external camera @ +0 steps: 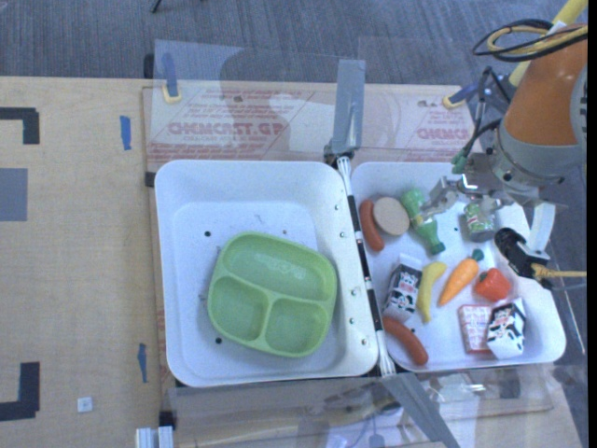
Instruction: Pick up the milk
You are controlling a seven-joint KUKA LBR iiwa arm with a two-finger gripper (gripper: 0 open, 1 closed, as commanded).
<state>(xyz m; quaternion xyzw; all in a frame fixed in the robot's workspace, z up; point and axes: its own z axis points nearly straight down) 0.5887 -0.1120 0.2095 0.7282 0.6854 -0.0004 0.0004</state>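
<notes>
Two cartons with black-and-white cow markings lie in the right bin (556, 343). One small milk carton (404, 290) sits near the bin's left wall, next to a yellow banana (430, 289). The other milk carton (506, 330) lies at the front right, against a red-and-white box (474, 328). My gripper (464, 203) hangs low over the back of the right bin, beside a green bottle (425, 224) and a small greenish item (478, 220). It is well apart from both cartons. The wrist hides how the gripper stands.
The right bin also holds a sausage (371, 225), a round bread slice (391, 217), a carrot (457, 281), a red vegetable (492, 286) and a second sausage (407, 342). A green divided plate (270, 294) lies in the left bin (187, 194).
</notes>
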